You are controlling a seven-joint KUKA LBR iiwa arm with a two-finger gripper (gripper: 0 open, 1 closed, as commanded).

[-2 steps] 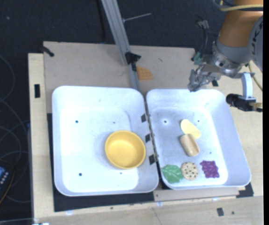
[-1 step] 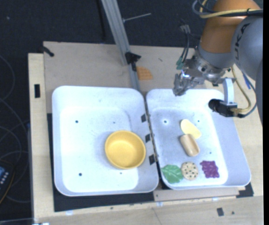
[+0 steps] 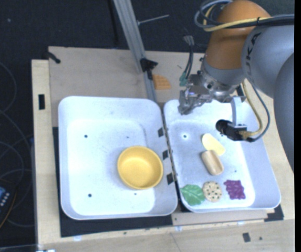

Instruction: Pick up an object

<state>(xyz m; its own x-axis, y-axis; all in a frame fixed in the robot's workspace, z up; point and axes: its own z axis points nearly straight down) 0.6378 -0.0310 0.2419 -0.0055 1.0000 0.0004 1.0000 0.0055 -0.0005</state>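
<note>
1. Sitting in the left bin (image 3: 76, 140) is a yellow bowl (image 3: 139, 167).
2. The right bin (image 3: 255, 161) holds a pale yellow piece (image 3: 213, 143), a tan roll (image 3: 211, 163), a green leaf (image 3: 192, 194), a cookie (image 3: 211, 191) and a purple bunch (image 3: 235, 189).
3. The claw (image 3: 186, 107) hangs over the right bin's far left corner, well apart from the food.
4. I cannot read any writing.

Arm (image 3: 266, 41) reaches in from right, orange band above wrist. Gripper (image 3: 186, 108) points down, low, at upper middle of view. Nothing visible between fingers.
</note>
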